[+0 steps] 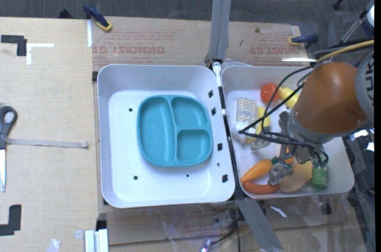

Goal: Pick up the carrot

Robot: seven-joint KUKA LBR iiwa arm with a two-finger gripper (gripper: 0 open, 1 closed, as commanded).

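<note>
The orange carrot (256,170) lies in the right bin (339,186) near its front left, tip pointing left. My gripper (278,172) hangs low just to the right of the carrot's thick end, among the toy foods, under the orange wrist band (330,99). I cannot tell whether it touches the carrot. A red-orange curved piece (259,188) lies just in front of the carrot.
Around the gripper sit a tan round piece (292,184), a green piece (319,177) and a yellow piece (304,170). Farther back are a red-orange ball (268,92), a yellow banana (262,122) and a white ridged block (246,107). The left bin (113,143) holds a teal divided plate (175,130).
</note>
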